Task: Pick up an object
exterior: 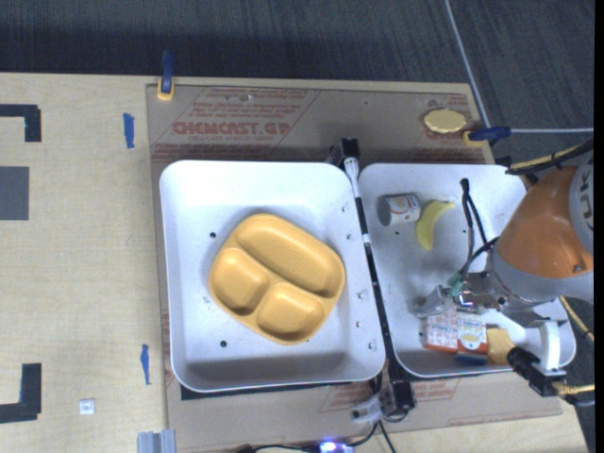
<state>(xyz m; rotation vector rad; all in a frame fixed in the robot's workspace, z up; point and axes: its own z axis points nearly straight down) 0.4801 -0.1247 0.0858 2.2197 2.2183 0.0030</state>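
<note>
Grey arm with orange band (547,234) reaching in from the right over the right bin (406,347), claw (460,295) low above a snack packet (453,333), its opening impossible to tell

Pale wooden bench (75,281), dark grey carpet floor (283,17), brown cardboard sheet (283,121), blue tape marks (128,130)

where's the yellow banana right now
The banana lies in the upper part of the right bin, just right of the small white cup and up-left of the arm.
</note>
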